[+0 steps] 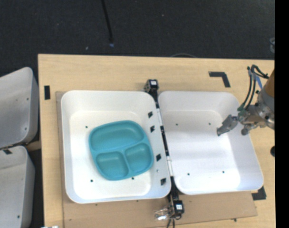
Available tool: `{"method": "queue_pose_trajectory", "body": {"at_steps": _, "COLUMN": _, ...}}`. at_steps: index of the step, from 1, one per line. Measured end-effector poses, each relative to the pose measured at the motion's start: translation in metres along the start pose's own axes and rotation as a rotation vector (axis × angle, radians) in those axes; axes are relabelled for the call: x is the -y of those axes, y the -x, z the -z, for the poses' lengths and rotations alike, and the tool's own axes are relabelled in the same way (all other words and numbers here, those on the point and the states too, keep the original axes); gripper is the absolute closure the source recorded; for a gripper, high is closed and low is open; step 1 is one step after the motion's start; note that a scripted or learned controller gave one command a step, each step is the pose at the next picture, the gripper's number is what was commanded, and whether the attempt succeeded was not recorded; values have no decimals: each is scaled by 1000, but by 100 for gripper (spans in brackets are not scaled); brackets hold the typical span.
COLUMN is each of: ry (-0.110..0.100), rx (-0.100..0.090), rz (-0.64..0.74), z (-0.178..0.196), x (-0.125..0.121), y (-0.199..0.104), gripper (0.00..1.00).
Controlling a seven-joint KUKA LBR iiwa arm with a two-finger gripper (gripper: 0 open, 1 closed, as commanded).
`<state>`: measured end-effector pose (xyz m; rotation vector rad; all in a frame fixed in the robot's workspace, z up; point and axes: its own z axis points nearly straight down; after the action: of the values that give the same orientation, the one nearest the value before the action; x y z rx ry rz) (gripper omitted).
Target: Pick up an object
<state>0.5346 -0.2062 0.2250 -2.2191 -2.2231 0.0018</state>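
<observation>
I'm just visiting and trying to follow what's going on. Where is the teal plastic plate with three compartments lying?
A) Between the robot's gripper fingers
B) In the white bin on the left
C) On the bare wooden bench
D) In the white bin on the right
B: the teal plastic three-compartment plate lies flat on the floor of the left white bin, far from the gripper over the right bin's right side.

The setting was a robotics lab: a plywood bench (135,70) bore two clamped white bins (68,127) above dark carpet (63,18).
</observation>
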Motion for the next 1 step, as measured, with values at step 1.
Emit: {"method": "queue_pose_trajectory", "body": {"at_steps": 1, "ry": -4, "rx": -1, "rz": -2, "z": -50, "x": 2, "y": -8, "gripper": 0}}
